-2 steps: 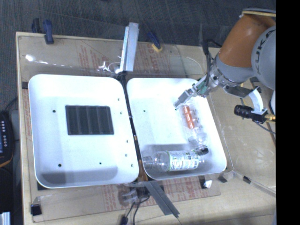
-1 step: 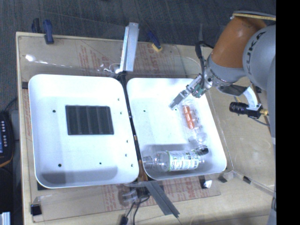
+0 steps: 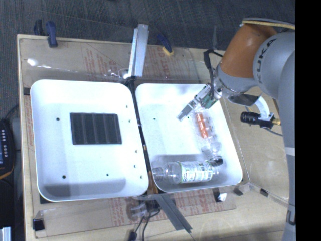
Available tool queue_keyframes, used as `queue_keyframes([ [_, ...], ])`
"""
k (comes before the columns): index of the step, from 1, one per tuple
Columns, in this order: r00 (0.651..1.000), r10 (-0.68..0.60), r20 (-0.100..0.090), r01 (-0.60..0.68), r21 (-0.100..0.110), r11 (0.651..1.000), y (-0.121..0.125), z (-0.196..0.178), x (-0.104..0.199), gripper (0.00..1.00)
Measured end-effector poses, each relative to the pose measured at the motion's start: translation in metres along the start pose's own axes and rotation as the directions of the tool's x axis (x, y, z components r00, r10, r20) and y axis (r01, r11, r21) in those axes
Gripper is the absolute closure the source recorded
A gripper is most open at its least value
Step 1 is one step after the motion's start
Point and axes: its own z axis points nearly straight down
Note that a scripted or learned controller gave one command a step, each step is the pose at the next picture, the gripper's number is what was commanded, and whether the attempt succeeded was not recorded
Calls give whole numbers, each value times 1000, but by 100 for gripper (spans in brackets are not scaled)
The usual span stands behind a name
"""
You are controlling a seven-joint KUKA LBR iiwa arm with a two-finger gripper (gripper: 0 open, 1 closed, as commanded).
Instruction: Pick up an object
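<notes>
In right bin (image 3: pixel 165 97) | claw (image 3: pixel 193 106) above orange-filled bottle (image 3: pixel 203 126) | clear bottle (image 3: pixel 188 172) near

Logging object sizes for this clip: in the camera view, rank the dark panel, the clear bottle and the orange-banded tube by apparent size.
1. dark panel, left bin, clearly largest.
2. clear bottle, lying along the right bin's near wall.
3. orange-banded tube, just below the pincer, smallest.

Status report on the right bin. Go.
End effector over the right bin, nothing seen in it. Small bottle with orange contents just beside it. Large clear bottle lying at the bin's near edge.
</notes>
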Motion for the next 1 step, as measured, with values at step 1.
queue_keyframes([
  [1,991,134,0,-134,0,991,-47,-47,39,0],
])
